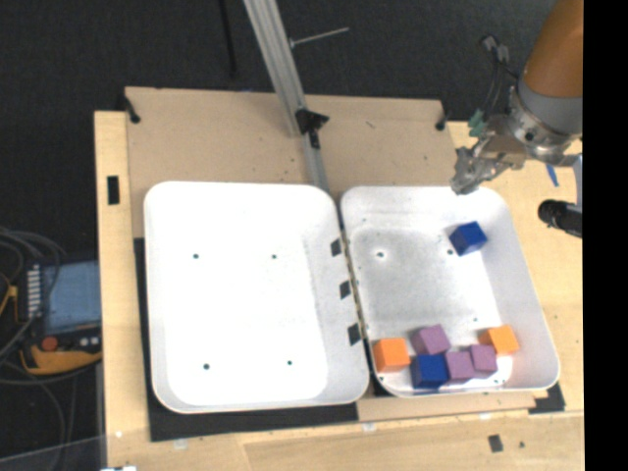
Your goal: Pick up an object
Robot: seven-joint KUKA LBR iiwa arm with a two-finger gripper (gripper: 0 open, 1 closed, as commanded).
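Observation:
A blue cube (467, 237) lies alone in the upper right part of the right bin (412, 283). Along that bin's near edge sits a cluster of cubes: an orange one (392, 353), a blue one (429, 370), three purple ones (430, 340) (459, 365) (483, 358) and another orange one (503, 339). My gripper (468, 177) hangs over the far right corner of the right bin, above and just beyond the lone blue cube. Nothing shows between its fingers.
The left bin (245, 292) sits beside the right one. A slanted metal pole (280, 67) rises behind the bins' shared edge. A pendant and cables (54, 312) lie off the bench to the left.

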